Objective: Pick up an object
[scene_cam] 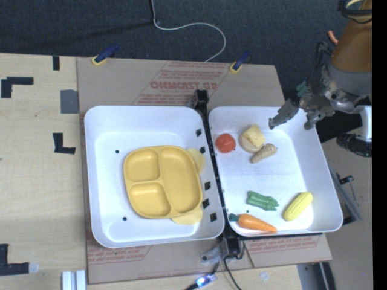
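The right bin (314, 162) holds several toy foods: a red tomato (225, 142), a pale yellow lump (251, 137), a beige piece (263, 153), a green bean pod (262, 200), a yellow corn cob (298, 205) and an orange carrot (257, 223). My gripper (295, 117) hangs over the bin's far right corner, open, with its two dark fingers spread and nothing between them. It is to the right of the pale yellow lump and apart from it.
The left bin (103, 162) holds a yellow divided tray (162, 181). Both bins rest on a cardboard sheet (175, 83) on the bench. A white cable (187, 26) loops across the dark floor behind. The arm (354, 53) enters from the upper right.
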Motion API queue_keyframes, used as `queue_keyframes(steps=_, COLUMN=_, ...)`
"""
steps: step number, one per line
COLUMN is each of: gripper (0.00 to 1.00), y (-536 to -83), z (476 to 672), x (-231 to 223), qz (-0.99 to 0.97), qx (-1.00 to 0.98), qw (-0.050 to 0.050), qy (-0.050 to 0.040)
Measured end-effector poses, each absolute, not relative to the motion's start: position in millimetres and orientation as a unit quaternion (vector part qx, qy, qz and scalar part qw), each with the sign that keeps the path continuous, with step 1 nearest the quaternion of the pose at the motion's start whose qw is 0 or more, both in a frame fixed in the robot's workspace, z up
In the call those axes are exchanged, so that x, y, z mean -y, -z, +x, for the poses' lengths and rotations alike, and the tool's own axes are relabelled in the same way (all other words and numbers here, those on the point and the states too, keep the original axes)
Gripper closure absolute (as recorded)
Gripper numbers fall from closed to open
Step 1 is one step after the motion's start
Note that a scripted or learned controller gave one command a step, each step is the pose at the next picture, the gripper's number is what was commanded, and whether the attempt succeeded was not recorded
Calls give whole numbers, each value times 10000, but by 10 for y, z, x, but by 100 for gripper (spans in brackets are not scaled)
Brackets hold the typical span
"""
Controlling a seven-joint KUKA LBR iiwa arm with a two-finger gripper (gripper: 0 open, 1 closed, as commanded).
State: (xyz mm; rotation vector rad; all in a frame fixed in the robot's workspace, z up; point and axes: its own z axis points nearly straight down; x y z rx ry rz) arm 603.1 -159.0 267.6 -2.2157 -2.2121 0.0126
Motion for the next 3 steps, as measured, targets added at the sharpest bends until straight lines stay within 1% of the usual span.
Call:
queue_keyframes(steps=1, gripper=0, y=-2748, z=6051, x=1588, qz=-7066, qx=7076, qw=4, qy=-7)
queue_keyframes(steps=2, gripper=0, y=-2101, z=6043, x=1546, qz=-7064, qx=7078, qw=30, qy=-26)
queue_keyframes(steps=3, gripper=0, y=-1475, z=6067, x=1593, qz=-7066, qx=7076, qw=27, qy=-27)
